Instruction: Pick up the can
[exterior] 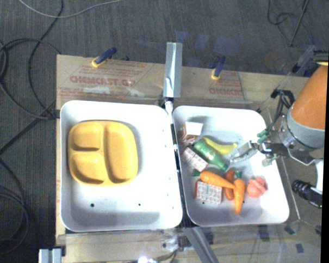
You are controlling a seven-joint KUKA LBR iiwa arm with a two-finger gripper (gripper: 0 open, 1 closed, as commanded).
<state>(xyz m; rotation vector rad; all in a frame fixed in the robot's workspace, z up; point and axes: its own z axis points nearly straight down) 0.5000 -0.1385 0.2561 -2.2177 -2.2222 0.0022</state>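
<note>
- The gripper [244, 152] hangs low over the right bin [280, 212], fingers pointing toward the pile; whether they are apart or together, I cannot tell at this size.
- Just beside the tips lies a banana [221, 146], and touching it the green can [210, 153], on its side, slanted, mid-bin.
- Risk one: the banana sits between claw and can, so a straight close may well catch yellow fruit instead.
- Risk two: a round can lying down is likely to roll or squirt sideways if pinched off-centre.
- Crowding it below: a carrot [217, 180], a second carrot [238, 194], a small carton [194, 159]; any nudge could jam the can under them.
- A pink fruit [255, 186] sits under the wrist [300, 137], liable to be bumped.
- Left bin [68, 216] holds a yellow tray [103, 151], well apart, no trouble there.
</note>
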